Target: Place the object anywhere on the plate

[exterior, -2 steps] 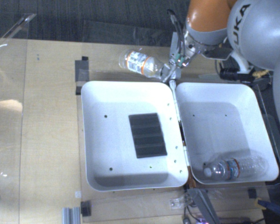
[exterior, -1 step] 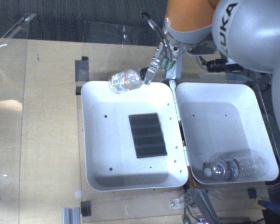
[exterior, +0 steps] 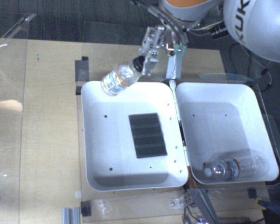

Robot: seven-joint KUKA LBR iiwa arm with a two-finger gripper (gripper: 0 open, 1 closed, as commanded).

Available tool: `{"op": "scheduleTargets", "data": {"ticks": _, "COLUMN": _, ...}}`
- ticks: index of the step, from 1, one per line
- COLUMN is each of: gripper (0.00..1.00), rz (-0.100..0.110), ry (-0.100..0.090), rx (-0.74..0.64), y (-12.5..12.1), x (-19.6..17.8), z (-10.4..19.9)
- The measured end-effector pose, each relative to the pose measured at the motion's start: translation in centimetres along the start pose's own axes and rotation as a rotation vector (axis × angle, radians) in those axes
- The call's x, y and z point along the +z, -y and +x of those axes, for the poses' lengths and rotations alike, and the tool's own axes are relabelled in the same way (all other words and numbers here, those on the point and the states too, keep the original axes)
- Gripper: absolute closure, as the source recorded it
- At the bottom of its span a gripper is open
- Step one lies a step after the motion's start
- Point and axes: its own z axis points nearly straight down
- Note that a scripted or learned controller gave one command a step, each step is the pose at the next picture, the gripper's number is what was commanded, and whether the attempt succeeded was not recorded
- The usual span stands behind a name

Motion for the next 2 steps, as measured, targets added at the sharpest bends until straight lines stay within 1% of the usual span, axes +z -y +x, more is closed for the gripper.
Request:
{"op": "scheduleTargets", "data": {"ticks": 1, "gripper": 1.00, "rz": -0.005, "ry": 0.007, "rx": 0.003, "y": 0.0, "x": -1.2, "z": -0.1}}
{"op": "scheduleTargets", "data": {"ticks": 2, "gripper": 1.00, "rz": -0.001, "ry": -0.004, "rx": -0.430, "y": -3.1, "x": 1.7, "z": 1.1}}
